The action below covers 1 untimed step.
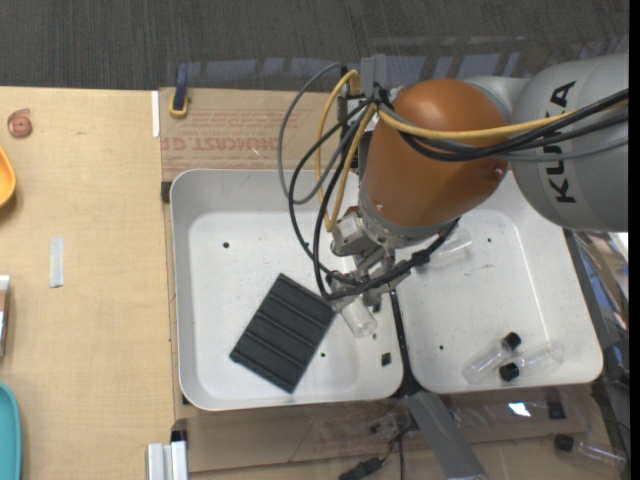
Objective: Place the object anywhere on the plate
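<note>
While the claw (362,298) hangs over the left bin (200,268), whether it pinches anything cannot be told.

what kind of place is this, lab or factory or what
Most likely a robotics lab test bench: a KUKA arm with loose cabling reaches over two shallow white bins on cardboard, one holding a black ribbed plate, the other clear vials.

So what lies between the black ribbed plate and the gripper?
In the camera view, only bare white bin floor separates the black ribbed plate from the gripper.
</note>
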### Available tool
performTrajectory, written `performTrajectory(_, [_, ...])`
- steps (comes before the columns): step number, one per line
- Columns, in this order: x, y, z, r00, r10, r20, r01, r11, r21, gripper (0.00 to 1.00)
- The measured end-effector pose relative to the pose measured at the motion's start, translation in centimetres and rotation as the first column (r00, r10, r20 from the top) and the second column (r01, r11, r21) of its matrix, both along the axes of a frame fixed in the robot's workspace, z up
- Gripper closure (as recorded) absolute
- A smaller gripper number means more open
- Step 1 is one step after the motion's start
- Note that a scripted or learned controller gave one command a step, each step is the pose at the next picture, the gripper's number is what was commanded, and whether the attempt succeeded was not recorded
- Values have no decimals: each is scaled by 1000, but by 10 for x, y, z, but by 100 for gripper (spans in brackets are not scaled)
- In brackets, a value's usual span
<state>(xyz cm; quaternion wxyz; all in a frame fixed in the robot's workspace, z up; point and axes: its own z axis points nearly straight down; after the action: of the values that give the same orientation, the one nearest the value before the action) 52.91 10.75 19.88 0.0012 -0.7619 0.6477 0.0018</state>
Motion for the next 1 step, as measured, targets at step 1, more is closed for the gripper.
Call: performTrajectory(1, [13, -33, -8, 996, 85, 0, -85, 996, 0, 100])
